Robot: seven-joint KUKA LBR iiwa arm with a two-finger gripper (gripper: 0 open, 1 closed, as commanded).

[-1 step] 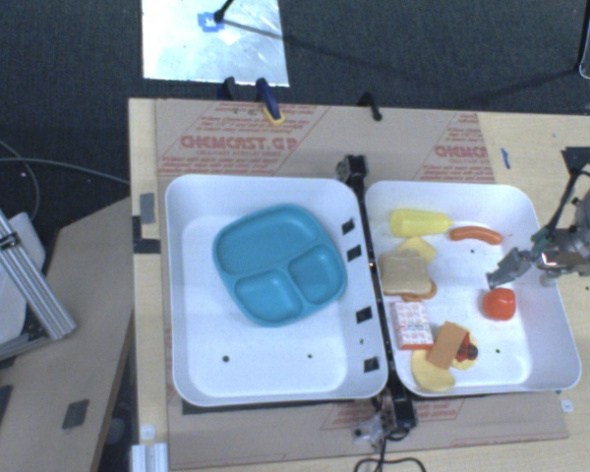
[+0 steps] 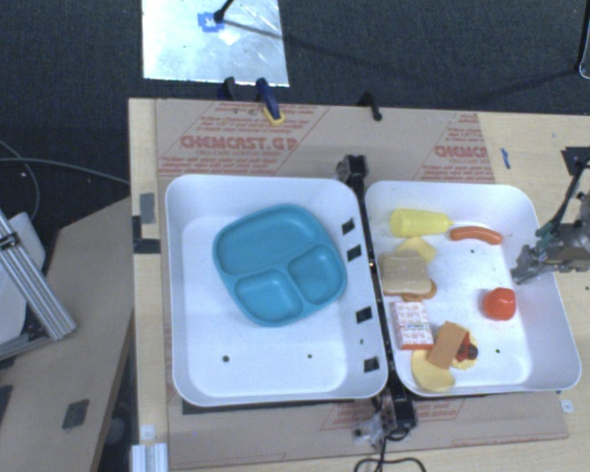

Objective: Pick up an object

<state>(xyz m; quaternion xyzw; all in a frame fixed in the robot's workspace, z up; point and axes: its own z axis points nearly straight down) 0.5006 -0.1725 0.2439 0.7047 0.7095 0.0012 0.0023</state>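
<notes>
While the gripper (image 2: 527,266) hung over the right bin's (image 2: 546,347) right rim, I couldn't tell how its jaws stood. Just beside it sat the tomato (image 2: 500,303), with a sausage (image 2: 475,233) further up.

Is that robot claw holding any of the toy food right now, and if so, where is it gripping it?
Nothing is held. The gripper hangs over the right bin's right edge with no item between its fingers; the nearest item, the tomato, lies apart from it.
</notes>
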